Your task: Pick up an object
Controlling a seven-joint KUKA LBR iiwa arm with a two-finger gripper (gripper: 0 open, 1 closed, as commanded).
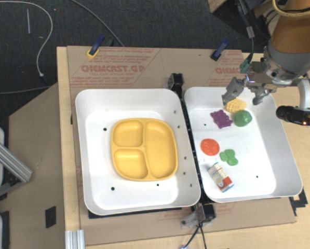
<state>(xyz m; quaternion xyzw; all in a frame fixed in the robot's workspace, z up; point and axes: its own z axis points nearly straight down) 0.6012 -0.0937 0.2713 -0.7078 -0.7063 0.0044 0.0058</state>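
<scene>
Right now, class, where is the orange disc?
The orange disc lies in the right bin, near its left wall, just left of the green piece.

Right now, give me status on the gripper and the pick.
Gripper open, above right bin, holding nothing. Yellow corn toy directly beneath. Green ball and purple piece crowd it.

Fixed cam above bench (144,56), slanted down (both bins (92,191)).
</scene>
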